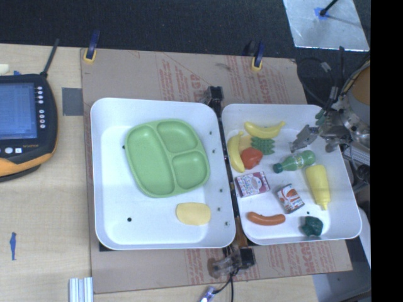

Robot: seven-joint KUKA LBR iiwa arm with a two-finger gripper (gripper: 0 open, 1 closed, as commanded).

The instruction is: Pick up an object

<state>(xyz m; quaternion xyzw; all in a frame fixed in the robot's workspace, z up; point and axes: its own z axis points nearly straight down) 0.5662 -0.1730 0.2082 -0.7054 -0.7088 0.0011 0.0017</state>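
Two spread tool [317,137] fingers hover empty above the green bottle [294,162].

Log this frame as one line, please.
gripper: open, over right bin | nearest: green bottle | held: nothing | left bin: green plate

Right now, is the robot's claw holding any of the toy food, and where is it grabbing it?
Nothing is held. The gripper hangs open above the green bottle, with no toy between its fingers.
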